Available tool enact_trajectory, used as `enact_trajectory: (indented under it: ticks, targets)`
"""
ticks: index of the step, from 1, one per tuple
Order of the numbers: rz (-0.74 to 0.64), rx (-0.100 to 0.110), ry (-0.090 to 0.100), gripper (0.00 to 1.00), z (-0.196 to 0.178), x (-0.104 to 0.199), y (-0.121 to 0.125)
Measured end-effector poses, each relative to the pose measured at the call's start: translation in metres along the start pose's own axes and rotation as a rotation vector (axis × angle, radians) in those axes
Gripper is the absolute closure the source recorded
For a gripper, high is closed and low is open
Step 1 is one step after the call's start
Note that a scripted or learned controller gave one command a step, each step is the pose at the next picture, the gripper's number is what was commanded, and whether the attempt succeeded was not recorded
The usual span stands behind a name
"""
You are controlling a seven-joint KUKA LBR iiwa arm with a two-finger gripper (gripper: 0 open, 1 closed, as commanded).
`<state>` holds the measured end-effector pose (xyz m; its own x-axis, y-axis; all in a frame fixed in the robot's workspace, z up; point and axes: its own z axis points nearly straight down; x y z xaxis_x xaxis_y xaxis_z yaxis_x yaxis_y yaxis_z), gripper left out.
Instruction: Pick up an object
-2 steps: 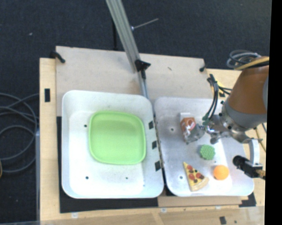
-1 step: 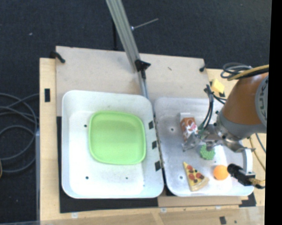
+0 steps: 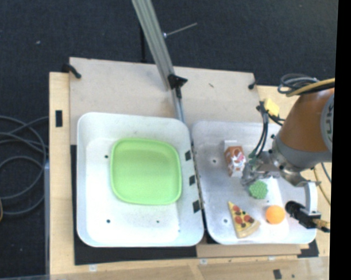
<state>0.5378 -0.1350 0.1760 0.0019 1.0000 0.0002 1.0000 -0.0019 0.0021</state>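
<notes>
Broccoli (image 3: pixel 257 190) sits just under the claw (image 3: pixel 252 175); its grip state is unclear.

Cut off by the frame's right side: most of the arm (image 3: pixel 305 127), with just its orange band and grey wrist in view. Too small and crowded to tell how the gripper (image 3: pixel 253 175) stands over the right bin (image 3: pixel 212 145), or whether it touches the green object (image 3: pixel 258 190) below it. Hidden under the wrist: part of that bin's far right wall.
</notes>
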Motion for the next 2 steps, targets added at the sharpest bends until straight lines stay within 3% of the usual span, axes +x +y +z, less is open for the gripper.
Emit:
enact_trajectory:
  ticks: [1, 2]
  targets:
    - [-0.002, -0.003, -0.001, 1.00, -0.056, 0.001, -0.008]
    - [-0.001, 0.004, -0.001, 1.00, -0.026, 0.000, -0.008]
